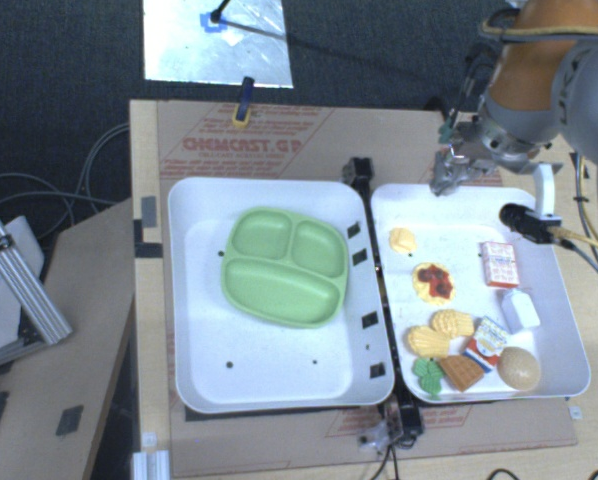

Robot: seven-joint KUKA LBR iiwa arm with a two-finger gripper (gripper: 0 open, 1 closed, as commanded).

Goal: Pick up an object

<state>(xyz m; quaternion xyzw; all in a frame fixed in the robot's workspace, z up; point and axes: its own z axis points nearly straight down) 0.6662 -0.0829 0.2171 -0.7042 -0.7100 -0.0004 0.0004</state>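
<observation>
The right white bin [569,363] holds several toy foods: a small yellow piece [403,239], a round pizza-like piece with red centre [434,281], a red and white carton [499,264], a white block [521,310], yellow ridged pieces [441,333], a brown waffle [463,372], green broccoli [428,376] and a tan ball [519,367]. My gripper [446,178] hangs above the far left edge of this bin, well apart from the food, with nothing seen between its fingers.
The left white bin [194,368] holds a green divided plate [284,267]. A black divider with clips [371,268] runs between the bins. The grey arm with its orange band [549,28] fills the upper right. A black part [524,220] juts over the right bin's far side.
</observation>
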